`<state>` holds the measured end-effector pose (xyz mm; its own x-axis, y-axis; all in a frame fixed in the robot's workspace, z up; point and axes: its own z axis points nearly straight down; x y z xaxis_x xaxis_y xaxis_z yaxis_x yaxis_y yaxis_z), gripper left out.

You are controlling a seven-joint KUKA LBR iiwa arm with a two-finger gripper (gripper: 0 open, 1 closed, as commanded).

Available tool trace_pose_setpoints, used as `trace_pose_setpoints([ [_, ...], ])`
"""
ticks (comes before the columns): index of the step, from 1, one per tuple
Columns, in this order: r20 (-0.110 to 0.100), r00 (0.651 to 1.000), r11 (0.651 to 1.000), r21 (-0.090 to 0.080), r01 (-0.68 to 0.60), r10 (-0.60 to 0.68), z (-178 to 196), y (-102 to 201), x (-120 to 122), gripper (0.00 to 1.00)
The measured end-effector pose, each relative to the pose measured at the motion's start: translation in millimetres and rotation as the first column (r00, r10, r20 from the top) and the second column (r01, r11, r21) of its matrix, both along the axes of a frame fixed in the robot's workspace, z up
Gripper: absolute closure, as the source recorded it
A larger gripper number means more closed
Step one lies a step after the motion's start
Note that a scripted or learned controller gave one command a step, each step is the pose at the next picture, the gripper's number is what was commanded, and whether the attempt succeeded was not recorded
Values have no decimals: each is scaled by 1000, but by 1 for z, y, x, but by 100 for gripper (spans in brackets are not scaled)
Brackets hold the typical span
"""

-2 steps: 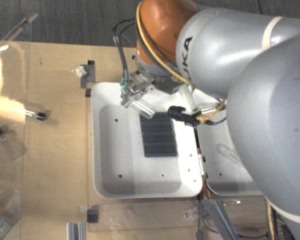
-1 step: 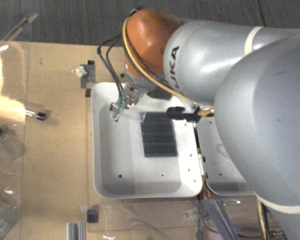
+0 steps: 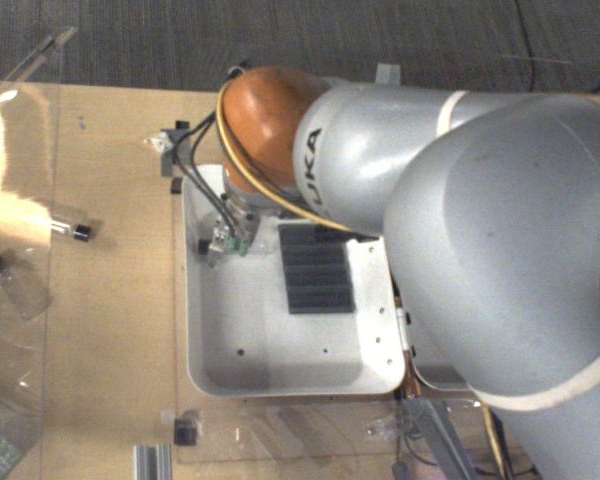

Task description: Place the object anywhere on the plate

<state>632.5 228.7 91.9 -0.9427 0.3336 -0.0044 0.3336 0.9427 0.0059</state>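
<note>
A black ribbed rectangular plate (image 3: 317, 268) lies flat in the middle of the left white bin (image 3: 202, 368), toward its far side. The arm's orange band and grey wrist hang over the bin's far left corner. Below them the gripper (image 3: 221, 242) shows only as a small grey and green tip near the bin's left wall, left of the plate and apart from it. The wrist hides most of the gripper. I see no loose object on the plate's visible part, and its upper right end is under the arm.
The arm's big grey body covers the right bin, of which a corner (image 3: 432, 376) shows. A clear vial with a black cap (image 3: 72, 231) lies on the wooden bench at left. Black clamps (image 3: 185, 430) sit at the bin's corners.
</note>
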Motion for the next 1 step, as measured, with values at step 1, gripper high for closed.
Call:
trace_pose_setpoints([
  [1, 5, 886, 886, -4, -464, 464, 87, -5, 30, 100],
])
